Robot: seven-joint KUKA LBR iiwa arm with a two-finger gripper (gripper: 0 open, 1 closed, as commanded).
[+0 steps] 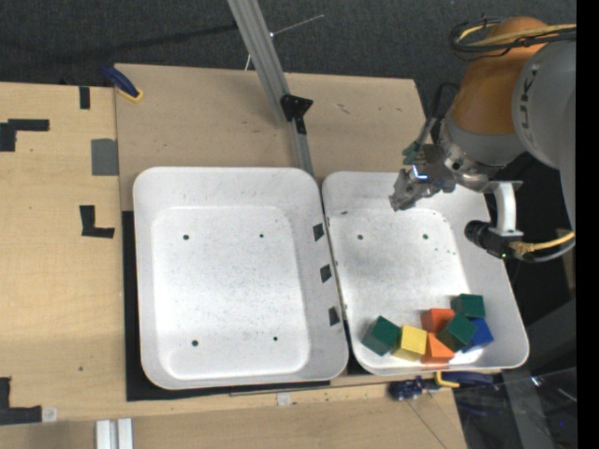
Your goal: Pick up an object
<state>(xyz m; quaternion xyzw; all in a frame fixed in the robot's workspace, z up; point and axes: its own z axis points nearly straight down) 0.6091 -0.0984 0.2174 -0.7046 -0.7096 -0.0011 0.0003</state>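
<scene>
Several coloured blocks lie clustered in the near right corner of the right bin (374,251): a dark green block (381,334), a yellow block (411,341), an orange block (436,345), a red-orange block (434,320), two green blocks (467,305) and a blue block (480,333). My gripper (409,194) hangs over the far edge of the right bin, well away from the blocks. Nothing shows between or under its fingers.
The left bin (229,269) sits beside the right one, with black clips between them. A slanted metal pole (267,54) rises behind the bins. Black tape marks and a blue-yellow clamp (122,80) lie on the wooden bench at left.
</scene>
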